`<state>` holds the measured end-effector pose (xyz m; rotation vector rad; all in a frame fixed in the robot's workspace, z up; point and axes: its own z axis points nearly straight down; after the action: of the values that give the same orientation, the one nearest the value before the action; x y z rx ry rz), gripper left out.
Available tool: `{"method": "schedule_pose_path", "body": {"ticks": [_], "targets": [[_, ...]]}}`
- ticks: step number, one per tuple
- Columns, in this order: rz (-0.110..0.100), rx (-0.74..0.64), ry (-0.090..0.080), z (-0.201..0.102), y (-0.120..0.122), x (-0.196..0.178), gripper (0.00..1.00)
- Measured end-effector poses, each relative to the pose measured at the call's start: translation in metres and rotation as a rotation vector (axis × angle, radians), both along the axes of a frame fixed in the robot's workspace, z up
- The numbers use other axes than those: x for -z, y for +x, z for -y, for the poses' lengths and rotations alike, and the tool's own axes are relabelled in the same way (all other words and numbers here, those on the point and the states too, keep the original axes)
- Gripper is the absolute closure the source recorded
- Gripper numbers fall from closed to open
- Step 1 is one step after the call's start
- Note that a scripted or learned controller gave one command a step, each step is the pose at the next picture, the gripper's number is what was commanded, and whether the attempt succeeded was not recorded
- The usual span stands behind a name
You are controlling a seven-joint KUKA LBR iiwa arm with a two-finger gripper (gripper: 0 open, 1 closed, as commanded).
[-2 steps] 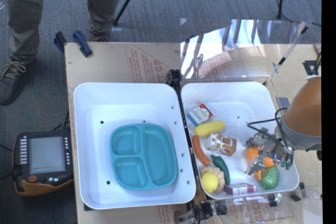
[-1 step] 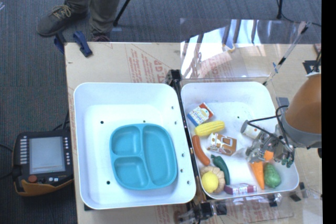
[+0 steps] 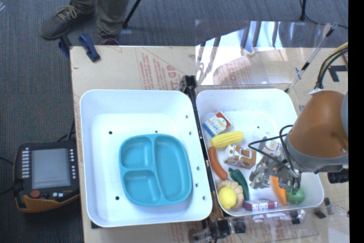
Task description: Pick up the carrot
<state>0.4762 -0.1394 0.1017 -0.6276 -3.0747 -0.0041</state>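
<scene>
The carrot [image 3: 277,190] is a small orange piece with a green leafy top [image 3: 295,196], and it lies near the front right corner of the right bin [image 3: 256,101]. My gripper [image 3: 273,174] hangs directly over it, below the orange wrist band [image 3: 318,128], its metal tip just above or touching the carrot's upper end. The arm hides the bin's right side.
The right bin also holds a small carton [image 3: 217,122], a corn cob [image 3: 227,138], a red sausage [image 3: 216,163], an orange-white box [image 3: 240,156], a dark green vegetable [image 3: 239,182], a lemon [image 3: 227,198] and a pink packet [image 3: 261,205]. A blue divided plate [image 3: 154,169] lies in the left bin [image 3: 96,116].
</scene>
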Motion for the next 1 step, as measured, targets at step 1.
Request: {"method": "schedule_pose_path", "body": {"ticks": [1], "targets": [[0.004,-0.247,-0.002,-0.0327,0.0006,-0.0400,1.00]]}}
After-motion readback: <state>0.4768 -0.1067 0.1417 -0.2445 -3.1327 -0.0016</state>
